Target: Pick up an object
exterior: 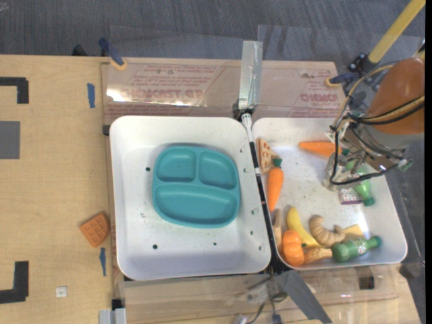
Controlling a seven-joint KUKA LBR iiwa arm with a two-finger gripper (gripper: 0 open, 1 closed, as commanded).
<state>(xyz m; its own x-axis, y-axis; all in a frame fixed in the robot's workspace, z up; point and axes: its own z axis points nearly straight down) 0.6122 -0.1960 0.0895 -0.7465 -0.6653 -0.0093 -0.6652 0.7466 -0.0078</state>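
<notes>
The right bin (391,214) holds several toy foods. A carrot (275,184) lies along its left wall, and a second carrot (314,148) lies at the back. A banana (298,223), an orange pumpkin (291,246), a tan twisted piece (328,231) and a green bottle (355,248) crowd the front. My gripper (345,175) hangs low over the bin's right side, wrapped in cables, just above a green piece with a white label (362,192). Nothing visibly sits between its tips.
The left bin (128,140) bears a teal divided plate (196,185). A waffle-patterned slice (264,152) leans near the divider between the bins. An orange waffle piece (94,229) lies on the bench to the left. A yellow pole (398,23) crosses the top right.
</notes>
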